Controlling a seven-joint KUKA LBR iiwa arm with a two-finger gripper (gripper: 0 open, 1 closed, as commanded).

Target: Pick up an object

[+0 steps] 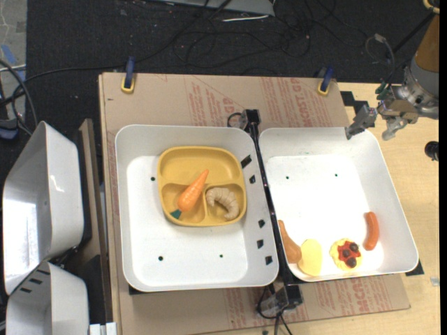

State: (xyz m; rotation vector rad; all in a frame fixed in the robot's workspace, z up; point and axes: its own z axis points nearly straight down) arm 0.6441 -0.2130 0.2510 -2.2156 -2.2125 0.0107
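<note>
My gripper (374, 125) hangs over the far right corner of the right bin (328, 187), open, with nothing between its fingers. Along that bin's near edge lie a red sausage (371, 230), a small round tart with red and dark topping (347, 252), a pale yellow piece (311, 256) and a brown elongated piece (288, 241). All of them lie well below the gripper in the view. In the left bin (140, 257), a yellow divided plate (199, 160) holds an orange carrot (193, 191) and a beige curled shrimp (224, 202).
The two bins meet at a black-clipped seam (260, 187) down the middle. White tubs (42, 194) stand off the bench to the left. Cables lie on the dark floor beyond the board's far edge. Yellow clamps (128, 84) hold the board's far corners.
</note>
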